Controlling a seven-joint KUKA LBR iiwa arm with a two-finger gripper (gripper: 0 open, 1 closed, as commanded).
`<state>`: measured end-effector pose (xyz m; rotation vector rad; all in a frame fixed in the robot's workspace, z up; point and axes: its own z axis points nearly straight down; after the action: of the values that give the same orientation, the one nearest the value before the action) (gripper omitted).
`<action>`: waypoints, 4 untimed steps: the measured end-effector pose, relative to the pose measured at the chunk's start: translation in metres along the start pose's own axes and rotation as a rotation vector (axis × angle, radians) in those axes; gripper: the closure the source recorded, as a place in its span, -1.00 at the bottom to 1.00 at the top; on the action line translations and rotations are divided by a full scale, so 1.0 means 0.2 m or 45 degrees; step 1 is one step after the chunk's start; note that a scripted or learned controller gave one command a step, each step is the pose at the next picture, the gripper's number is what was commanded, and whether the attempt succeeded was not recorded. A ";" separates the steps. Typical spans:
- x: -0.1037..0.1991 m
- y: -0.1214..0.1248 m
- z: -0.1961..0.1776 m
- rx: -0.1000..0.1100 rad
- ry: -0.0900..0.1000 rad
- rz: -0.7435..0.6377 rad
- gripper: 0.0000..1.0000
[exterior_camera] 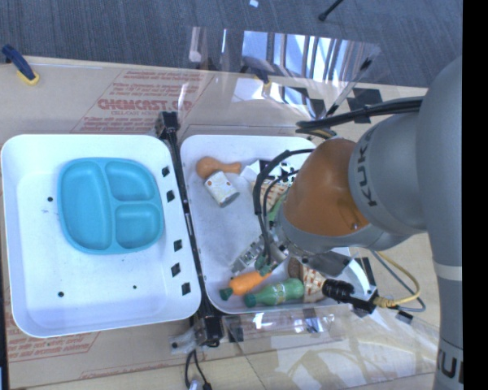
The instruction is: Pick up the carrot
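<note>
The carrot [246, 283], small and orange with a green end, lies near the front edge of the right bin [215, 242]. A green bottle [276, 292] lies right beside it, touching its right end. My gripper [259, 260] hangs just above and slightly behind the carrot, under the arm's orange band [321, 201]. Nothing is seen lifted from the bin floor. The arm's bulk hides much of the bin's right half.
A tan drumstick-shaped toy [215, 167] and a white cube with red marks [221, 189] lie at the back of the right bin. A blue divided plate [112, 203] sits in the left bin [32, 291]. A brown patterned item [312, 278] lies under the arm.
</note>
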<state>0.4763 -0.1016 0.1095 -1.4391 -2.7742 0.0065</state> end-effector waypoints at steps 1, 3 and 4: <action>0.22 0.15 -0.41 -0.012 -0.005 0.865 1.00; -0.01 -0.01 0.10 -0.010 -0.005 0.906 -1.00; 0.00 -0.01 0.05 -0.002 0.003 0.895 1.00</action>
<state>0.4747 -0.1036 0.0992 -2.3074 -2.1096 0.0105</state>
